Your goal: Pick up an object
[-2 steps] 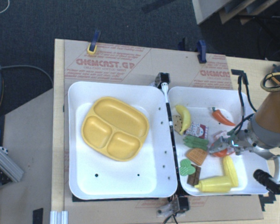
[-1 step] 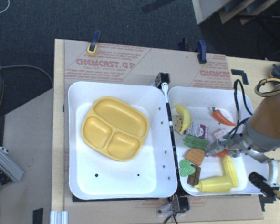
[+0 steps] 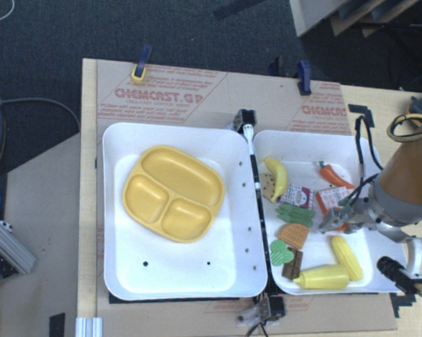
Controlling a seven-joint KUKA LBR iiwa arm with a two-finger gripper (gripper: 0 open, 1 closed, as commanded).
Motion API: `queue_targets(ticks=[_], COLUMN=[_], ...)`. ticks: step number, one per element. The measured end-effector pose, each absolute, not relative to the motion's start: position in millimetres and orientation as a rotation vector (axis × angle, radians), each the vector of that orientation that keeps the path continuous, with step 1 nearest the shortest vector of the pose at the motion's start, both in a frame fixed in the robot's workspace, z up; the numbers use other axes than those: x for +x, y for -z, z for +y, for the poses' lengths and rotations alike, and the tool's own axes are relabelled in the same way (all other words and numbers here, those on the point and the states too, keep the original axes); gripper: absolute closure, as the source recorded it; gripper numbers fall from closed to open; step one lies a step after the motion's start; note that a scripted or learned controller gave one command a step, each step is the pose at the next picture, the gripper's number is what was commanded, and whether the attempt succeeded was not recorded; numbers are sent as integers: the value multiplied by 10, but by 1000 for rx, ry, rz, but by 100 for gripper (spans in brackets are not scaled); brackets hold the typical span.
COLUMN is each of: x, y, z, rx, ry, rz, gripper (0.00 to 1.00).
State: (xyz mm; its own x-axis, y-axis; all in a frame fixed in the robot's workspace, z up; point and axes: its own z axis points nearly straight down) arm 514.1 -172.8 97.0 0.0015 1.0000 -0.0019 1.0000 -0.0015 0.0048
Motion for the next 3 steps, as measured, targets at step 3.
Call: queue_targets(ticks=[3], x=[5116], y=[-2261], z=[-1630], rx=[2216], ry=[-3], rz=[2220], gripper=[100])
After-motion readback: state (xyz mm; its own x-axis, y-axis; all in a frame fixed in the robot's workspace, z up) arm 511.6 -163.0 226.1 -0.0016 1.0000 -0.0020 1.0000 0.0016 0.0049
